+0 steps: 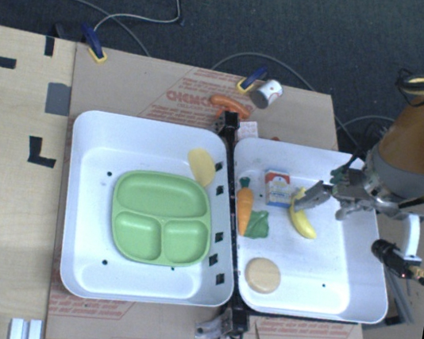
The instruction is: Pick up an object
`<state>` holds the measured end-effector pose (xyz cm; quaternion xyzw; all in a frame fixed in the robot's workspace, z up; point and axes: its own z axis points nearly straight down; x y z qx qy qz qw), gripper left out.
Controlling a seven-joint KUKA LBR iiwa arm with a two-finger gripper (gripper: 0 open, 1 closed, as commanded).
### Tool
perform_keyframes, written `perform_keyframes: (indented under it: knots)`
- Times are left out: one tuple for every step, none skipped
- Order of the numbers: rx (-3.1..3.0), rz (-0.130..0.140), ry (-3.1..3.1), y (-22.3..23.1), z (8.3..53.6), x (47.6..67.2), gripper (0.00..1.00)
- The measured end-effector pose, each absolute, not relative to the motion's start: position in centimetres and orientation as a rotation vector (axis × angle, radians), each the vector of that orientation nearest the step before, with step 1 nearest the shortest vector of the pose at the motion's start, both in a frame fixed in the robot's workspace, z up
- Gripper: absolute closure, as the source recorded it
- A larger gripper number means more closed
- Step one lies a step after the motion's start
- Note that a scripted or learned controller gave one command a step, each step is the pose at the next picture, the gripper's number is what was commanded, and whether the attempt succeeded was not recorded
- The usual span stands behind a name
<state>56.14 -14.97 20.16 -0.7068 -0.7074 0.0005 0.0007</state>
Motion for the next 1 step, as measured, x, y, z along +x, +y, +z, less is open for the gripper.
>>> perform_keyframes:
  knots:
    - [-2.225, -0.007, -2.228, -16.79, 9.25, 62.00, 0.00]
